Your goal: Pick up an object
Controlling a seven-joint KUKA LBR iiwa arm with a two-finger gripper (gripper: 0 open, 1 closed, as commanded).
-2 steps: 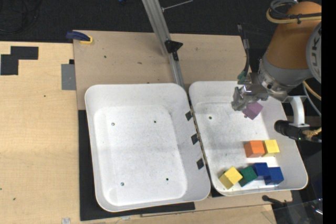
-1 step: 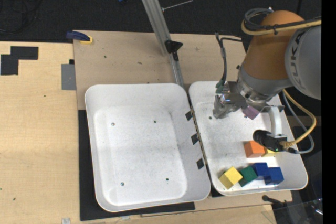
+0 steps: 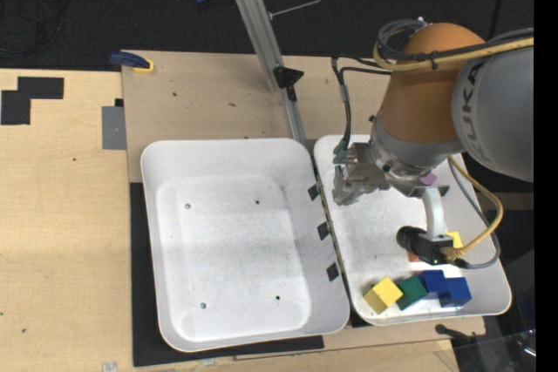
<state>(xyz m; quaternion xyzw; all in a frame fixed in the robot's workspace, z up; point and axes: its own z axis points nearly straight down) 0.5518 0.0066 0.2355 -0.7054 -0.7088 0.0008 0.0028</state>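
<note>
Bench w/ two white bins; blocks (image 3: pixel 418 290) sit at 5 o'clock in the right bin (image 3: pixel 488 302). Gripper (image 3: pixel 349 186) hangs at that bin's 11 o'clock, can't tell its state. You'd want it centred over one block, pref the yellow (image 3: pixel 382 295).

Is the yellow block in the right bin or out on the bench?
In the bin. The yellow block lies on the right bin's floor near its front rim, beside the green block.
</note>
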